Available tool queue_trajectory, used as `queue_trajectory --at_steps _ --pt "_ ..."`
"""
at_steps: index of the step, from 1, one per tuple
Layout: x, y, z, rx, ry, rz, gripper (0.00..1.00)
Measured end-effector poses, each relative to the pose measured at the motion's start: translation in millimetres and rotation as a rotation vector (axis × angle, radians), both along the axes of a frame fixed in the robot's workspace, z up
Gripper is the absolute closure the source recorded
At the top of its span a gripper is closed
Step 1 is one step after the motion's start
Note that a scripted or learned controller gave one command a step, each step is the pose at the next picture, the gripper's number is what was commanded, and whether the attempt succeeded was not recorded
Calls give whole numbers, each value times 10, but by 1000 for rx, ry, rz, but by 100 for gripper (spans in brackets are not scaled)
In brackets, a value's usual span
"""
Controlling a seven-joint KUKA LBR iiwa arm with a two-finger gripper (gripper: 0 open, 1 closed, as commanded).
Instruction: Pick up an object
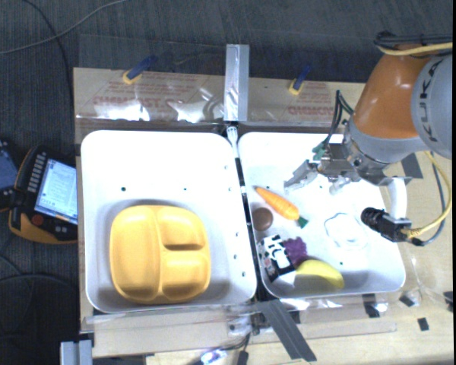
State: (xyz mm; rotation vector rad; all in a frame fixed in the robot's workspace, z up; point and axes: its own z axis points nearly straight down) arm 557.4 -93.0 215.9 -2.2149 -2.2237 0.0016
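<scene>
Inspecting the right bin [380, 284], I find the carrot [278, 202] near its left wall, above the banana [316, 275]. I judge it light, rigid and smooth, likely to roll; grasp across the thick middle. The gripper [317, 178] hovers to the carrot's upper right, jaws spread wide, holding and touching nothing.
</scene>
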Motion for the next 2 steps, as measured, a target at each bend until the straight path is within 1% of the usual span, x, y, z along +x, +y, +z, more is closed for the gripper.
queue_trajectory --at_steps 1,2 --pt "360 -88 322 -1 -2 -22 0" --pt "298 -159 -1227 -1 -1 -5 0"
